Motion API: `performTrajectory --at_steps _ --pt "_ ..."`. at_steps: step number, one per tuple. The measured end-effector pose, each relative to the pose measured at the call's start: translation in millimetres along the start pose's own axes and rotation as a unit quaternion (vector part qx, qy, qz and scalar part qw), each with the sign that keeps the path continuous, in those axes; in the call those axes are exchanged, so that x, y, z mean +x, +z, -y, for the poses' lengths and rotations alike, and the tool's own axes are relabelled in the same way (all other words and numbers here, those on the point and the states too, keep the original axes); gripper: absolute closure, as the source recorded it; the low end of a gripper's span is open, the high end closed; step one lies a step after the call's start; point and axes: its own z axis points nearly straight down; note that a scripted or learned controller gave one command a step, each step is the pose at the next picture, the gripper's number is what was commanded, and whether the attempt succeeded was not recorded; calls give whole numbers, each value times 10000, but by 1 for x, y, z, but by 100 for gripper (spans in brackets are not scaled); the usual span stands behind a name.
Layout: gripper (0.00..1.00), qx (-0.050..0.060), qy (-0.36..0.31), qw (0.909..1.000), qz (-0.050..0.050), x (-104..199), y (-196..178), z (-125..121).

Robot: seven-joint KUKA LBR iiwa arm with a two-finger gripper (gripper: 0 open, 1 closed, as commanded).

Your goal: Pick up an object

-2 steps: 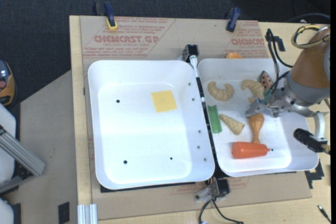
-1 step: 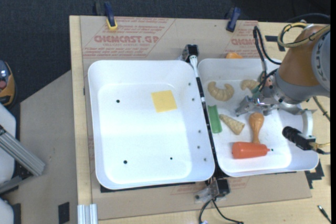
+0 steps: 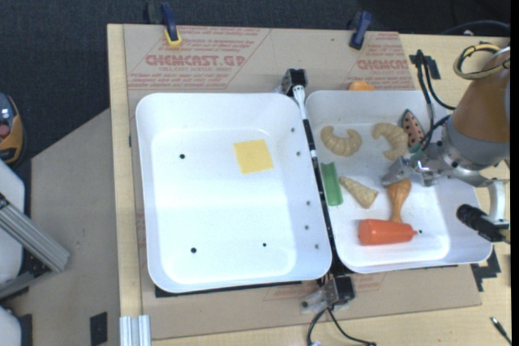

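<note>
My gripper (image 3: pixel 412 168) is down in the right bin (image 3: pixel 454 251), at its right side, directly over the thick upper end of a tan drumstick (image 3: pixel 398 198). An orange carrot (image 3: pixel 387 232) lies just in front of the drumstick. Left of it are a tan wedge (image 3: pixel 359 191) and a green stick (image 3: pixel 330 182) along the bin's left wall. Two croissants (image 3: pixel 342 140) (image 3: pixel 392 138) lie at the back, with a speckled slice (image 3: pixel 411 128) beside them. A yellow square (image 3: pixel 254 156) rests in the left bin (image 3: pixel 162 198).
The arm's orange band (image 3: pixel 484 105) and grey wrist hang over the right bin's right rim. A small orange object (image 3: pixel 361 85) sits behind the right bin. Black clips (image 3: pixel 294 81) join the bins at the centre wall. Cables run along the right.
</note>
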Motion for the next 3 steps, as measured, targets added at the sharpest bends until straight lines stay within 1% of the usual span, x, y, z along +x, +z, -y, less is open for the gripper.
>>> performTrajectory --at_steps 1,2,3 --pt "0 -64 -51 10000 10 32 -1 -97" --pt "100 -39 -27 10000 20 29 -12 -93" --pt "100 0 -40 9999 -137 -18 -2 -90"
